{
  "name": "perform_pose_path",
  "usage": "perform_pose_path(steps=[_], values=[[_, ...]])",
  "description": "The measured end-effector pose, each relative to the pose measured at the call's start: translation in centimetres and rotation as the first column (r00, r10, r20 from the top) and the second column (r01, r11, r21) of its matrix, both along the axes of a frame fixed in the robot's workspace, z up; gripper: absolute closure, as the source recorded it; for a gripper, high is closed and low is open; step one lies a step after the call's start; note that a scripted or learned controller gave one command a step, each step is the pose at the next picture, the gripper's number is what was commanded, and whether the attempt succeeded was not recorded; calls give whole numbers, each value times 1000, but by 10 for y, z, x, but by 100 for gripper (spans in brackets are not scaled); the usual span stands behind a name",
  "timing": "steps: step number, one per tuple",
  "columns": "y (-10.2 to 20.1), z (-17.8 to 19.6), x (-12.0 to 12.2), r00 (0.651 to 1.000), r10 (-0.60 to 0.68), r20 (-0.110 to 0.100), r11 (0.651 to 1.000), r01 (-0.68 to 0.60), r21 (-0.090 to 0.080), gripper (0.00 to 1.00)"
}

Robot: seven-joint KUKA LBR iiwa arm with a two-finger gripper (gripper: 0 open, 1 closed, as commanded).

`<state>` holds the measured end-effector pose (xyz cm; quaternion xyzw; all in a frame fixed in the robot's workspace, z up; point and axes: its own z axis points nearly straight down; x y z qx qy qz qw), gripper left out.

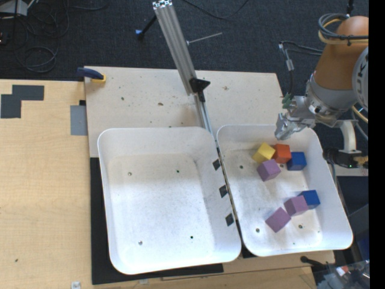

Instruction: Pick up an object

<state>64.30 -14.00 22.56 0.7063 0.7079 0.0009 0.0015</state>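
Note:
The right bin (337,191) holds several small blocks. A yellow block (263,152), an orange block (282,153), a blue block (296,161) and a purple block (268,170) cluster near its back. Nearer the front lie another blue block (311,198) and two purple blocks (295,205) (278,219). My gripper (284,131) hangs over the bin's back edge, just above and behind the orange block, with nothing seen between its fingers.
The left bin (120,161) lies beside the right one. A slanted aluminium rail (180,50) rises from between the bins at the back. A blue and yellow clamp (91,74) sits at the board's back left corner.

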Motion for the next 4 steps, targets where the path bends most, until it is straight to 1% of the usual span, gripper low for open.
perform_pose_path(steps=[1, 2, 3, 4], values=[[-1, 40, 1, 1000, 0, -1, 1000, 0, 0, 100], [42, 42, -20, 1000, 1, -7, 1000, -1, 2, 100], [92, 42, -44, 1000, 2, -7, 1000, -2, 3, 100], [143, 23, -60, 1000, 1, -9, 1000, -1, 3, 100]])
